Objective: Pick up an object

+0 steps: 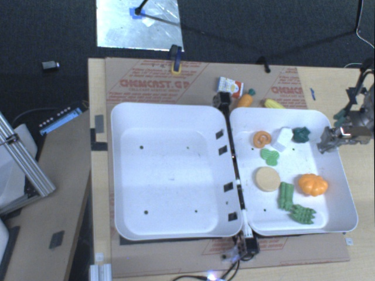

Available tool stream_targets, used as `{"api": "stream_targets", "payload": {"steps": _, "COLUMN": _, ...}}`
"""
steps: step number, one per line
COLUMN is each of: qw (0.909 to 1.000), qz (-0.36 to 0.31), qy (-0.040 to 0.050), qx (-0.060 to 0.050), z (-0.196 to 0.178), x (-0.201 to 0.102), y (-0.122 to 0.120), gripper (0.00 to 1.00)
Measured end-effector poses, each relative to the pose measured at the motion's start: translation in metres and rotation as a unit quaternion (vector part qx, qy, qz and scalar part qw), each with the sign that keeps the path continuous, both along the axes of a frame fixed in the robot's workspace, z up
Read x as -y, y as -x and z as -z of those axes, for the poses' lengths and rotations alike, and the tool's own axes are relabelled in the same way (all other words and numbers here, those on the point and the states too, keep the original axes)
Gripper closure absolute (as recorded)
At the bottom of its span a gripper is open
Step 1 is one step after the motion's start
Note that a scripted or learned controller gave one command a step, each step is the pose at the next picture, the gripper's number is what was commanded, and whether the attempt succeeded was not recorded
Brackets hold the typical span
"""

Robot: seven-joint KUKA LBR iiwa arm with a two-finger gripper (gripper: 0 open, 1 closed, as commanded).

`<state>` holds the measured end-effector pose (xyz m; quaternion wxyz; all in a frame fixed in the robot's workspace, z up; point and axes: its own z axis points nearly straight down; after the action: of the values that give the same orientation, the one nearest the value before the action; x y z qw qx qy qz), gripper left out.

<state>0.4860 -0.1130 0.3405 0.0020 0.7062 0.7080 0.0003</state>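
We see the hand (329, 140) at the right rim of the right bin (343, 183); we cannot tell its state, and nothing shows in its grasp. In that bin lie an orange pumpkin (312, 184), a tan disc (267, 179), green pieces (295, 206), an orange spiral (262, 139), a white block (283, 137) and a dark green piece (301, 134). The left bin (170, 168) sits beside it on the tabletop (70, 174).

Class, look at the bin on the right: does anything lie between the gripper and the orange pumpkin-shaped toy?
Nothing visible does. The gripper sits at the right bin's right rim, and only bare bin floor separates it from the orange toy below it.
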Motion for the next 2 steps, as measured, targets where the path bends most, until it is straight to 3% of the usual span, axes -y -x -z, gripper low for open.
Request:
{"api": "stream_targets", "payload": {"steps": 1, "qw": 1.0, "qz": -0.002, "qy": 0.0011, "qx": 0.007, "z": -0.202, "x": 0.019, "y": -0.093, "gripper": 1.0}}
{"api": "stream_targets", "payload": {"steps": 2, "qw": 1.0, "qz": 0.0, "qy": 0.0005, "qx": 0.003, "z": -0.156, "x": 0.081, "y": -0.152, "gripper": 1.0}}
